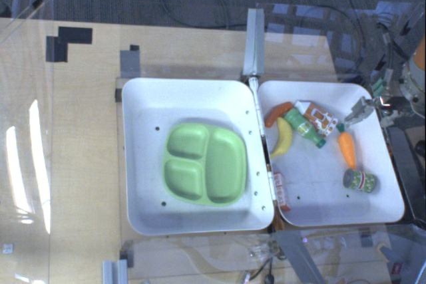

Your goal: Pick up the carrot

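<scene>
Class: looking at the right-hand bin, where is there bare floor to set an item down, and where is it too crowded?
Right bin: bare floor along the near edge, below the banana and left of the can. Crowded in the far half, where sausage, banana, bottle, carton and carrot cluster, with the gripper above.

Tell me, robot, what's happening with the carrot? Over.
Two-finger gripper above right bin's upper right, holding nothing seen. Small orange carrot lying loose just below it. Green can and green bottle close by.
</scene>
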